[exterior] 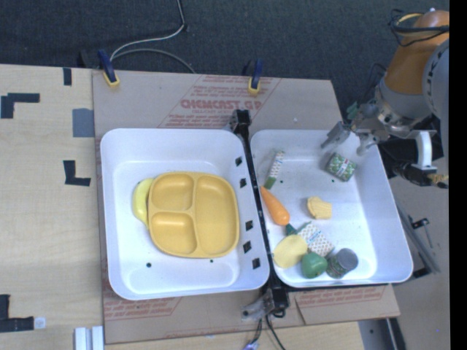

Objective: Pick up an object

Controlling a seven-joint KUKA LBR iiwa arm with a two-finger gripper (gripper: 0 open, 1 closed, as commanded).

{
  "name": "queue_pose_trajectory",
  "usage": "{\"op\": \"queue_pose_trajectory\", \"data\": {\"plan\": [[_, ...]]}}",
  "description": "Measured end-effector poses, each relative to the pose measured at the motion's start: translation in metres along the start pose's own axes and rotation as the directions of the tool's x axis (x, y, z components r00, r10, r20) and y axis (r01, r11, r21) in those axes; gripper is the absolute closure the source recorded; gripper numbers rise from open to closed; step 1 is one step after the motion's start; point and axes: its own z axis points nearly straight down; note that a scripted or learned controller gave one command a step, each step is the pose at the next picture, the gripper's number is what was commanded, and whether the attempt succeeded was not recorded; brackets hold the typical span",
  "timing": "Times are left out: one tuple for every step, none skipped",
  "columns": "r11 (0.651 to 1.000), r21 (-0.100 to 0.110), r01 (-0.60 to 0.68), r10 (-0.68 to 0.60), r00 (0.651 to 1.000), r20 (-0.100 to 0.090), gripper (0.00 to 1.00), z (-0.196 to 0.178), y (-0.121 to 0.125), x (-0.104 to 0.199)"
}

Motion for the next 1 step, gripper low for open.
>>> {"op": "queue_pose_trajectory", "data": {"plan": [[1.0, -0.001, 0.001, -0.001, 1.0, 0.0, 0.0, 0.1001, 0.0189, -0.027]]}}
